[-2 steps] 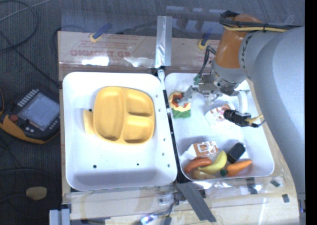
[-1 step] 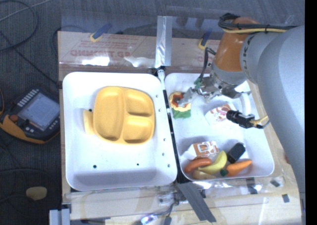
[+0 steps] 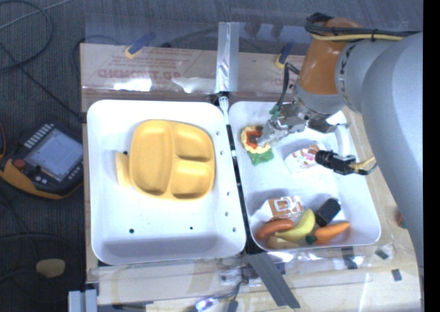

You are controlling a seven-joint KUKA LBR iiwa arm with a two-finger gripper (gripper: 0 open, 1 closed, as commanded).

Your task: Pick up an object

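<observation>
Two white bins side by side, smooth glossy plastic w/ rounded corners. Left bin [image 3: 103,235] holds a yellow divided tray [image 3: 172,158], matte, three compartments, lying flat near frame centre-left. Right bin [image 3: 368,197] holds small toy items. Upper part: a round piece w/ yellow rim, red centre and green bit [image 3: 256,142], just left of the gripper. A small white-and-red packet [image 3: 303,157] sits mid-bin. Lower edge cluster, pieces touching: banana [image 3: 300,225], smooth yellow, curved; carrot [image 3: 330,231], orange, tapered; sausage [image 3: 273,227], red-brown; black block [image 3: 328,209]; small orange-and-white box [image 3: 285,205].

Arm [image 3: 385,63] enters from frame right, grey curved shell, orange band [image 3: 322,63] above wrist, wrist angled down toward the upper part of right bin. Gripper [image 3: 278,125] metallic, low over bin, next to the round yellow-rimmed piece; contact unclear. Whether gripper is open or closed: cannot tell, too small and glare.

Outside bins: handheld controller w/ screen [image 3: 48,156] at left on dark carpet; cardboard sheet [image 3: 137,67] behind the bins.
</observation>
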